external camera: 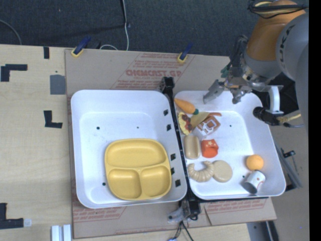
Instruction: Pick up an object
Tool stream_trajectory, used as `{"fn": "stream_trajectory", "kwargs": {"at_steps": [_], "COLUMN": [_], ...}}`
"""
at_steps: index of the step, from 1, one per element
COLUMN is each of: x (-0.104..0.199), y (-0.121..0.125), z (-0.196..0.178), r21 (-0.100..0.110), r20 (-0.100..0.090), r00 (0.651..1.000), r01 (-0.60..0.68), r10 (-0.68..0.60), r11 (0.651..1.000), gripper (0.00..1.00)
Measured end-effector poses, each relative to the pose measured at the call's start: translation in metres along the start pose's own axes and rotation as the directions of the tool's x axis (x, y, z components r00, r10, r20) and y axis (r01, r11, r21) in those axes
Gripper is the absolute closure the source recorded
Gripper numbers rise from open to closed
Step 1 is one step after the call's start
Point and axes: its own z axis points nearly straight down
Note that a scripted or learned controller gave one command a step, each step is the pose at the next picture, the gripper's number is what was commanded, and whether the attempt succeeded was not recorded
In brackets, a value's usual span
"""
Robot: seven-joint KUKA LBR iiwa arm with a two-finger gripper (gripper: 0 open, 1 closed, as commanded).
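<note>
Above the far rim of the right bin [268,139], toward the upper right of the frame, the tool [224,93] hangs with its two fingers spread apart and nothing between them.

Candidate objects all lie in the right bin:
- a carrot [185,105] at the upper left corner of the bin, near the divider;
- a small wrapped packet [209,125] just below it, in a tight cluster;
- a tan cylinder [191,146] and a red block [209,148], side by side;
- a croissant-shaped piece [200,171] touching a round tan disc [222,170];
- an orange ball [255,162] and a small grey-white cup [253,181] near the lower right corner.

The left bin [85,134] holds a yellow divided tray [138,168].

Likely faults from this position:
- Crowding. Items along the left side of the right bin touch or nearly touch; a descending finger may land on a neighbour and push the target aside.
- Wall interference. The carrot lies close to the bin wall, which may block one finger.
- Rolling. The ball will probably escape an off-centre closure.
</note>
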Motion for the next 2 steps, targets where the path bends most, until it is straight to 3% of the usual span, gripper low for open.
{"fn": "stream_trajectory", "kwargs": {"at_steps": [1, 2], "x": [0.017, 0.017], "y": [-0.074, -0.111], "z": [0.115, 0.122], "r21": [-0.004, -0.011], "r20": [0.001, 0.0], "r00": [1.0, 1.0], "r01": [-0.001, -0.003], "r10": [0.001, 0.003], "r11": [1.0, 1.0], "gripper": [0.0, 0.0]}}
